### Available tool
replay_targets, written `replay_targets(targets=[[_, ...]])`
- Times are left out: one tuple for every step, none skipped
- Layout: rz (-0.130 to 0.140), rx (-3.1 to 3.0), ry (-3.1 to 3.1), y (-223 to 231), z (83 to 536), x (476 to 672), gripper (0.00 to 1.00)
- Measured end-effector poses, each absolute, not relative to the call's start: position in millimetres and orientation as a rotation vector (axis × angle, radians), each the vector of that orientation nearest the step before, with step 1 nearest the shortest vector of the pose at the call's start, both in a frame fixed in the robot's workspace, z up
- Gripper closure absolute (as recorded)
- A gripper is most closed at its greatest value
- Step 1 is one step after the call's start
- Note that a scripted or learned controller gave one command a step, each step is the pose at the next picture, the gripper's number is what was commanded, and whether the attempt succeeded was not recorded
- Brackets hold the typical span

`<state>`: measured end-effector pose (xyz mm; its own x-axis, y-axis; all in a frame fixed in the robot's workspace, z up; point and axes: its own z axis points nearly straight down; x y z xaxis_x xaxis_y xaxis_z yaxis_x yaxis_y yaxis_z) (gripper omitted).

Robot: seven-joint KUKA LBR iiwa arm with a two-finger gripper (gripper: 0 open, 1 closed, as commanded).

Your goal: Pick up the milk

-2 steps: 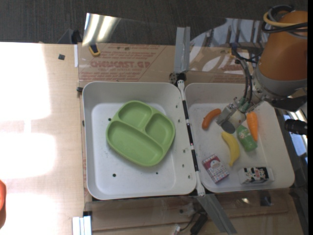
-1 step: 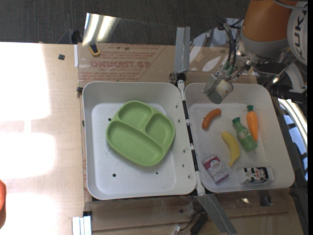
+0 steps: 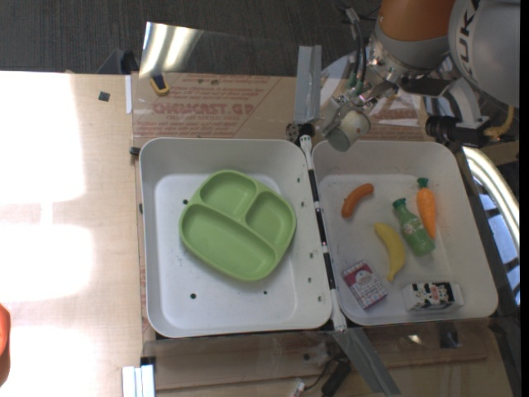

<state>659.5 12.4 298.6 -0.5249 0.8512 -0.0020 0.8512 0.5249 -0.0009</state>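
The milk point(image 3: 431, 296) is a small white carton with black cow patches, lying on its side in the near right corner of the right bin point(image 3: 474, 222). My gripper point(image 3: 354, 116) hangs above that bin's far left edge, well away from the carton and higher than the bin's contents. Nothing shows beneath it. The orange band of the arm point(image 3: 417, 7) sits above it at the top right.
The right bin also holds a pink carton point(image 3: 364, 284) just left of the milk, a banana point(image 3: 393, 249), a green bottle point(image 3: 412, 226), a carrot point(image 3: 426, 208) and a sausage point(image 3: 357, 198). A green divided plate point(image 3: 238, 224) lies in the left bin point(image 3: 157, 246).
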Motion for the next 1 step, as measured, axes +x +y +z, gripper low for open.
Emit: replay_targets(targets=[[-0.006,1.974,2.445,21.9,280.4,659.0,1.0]])
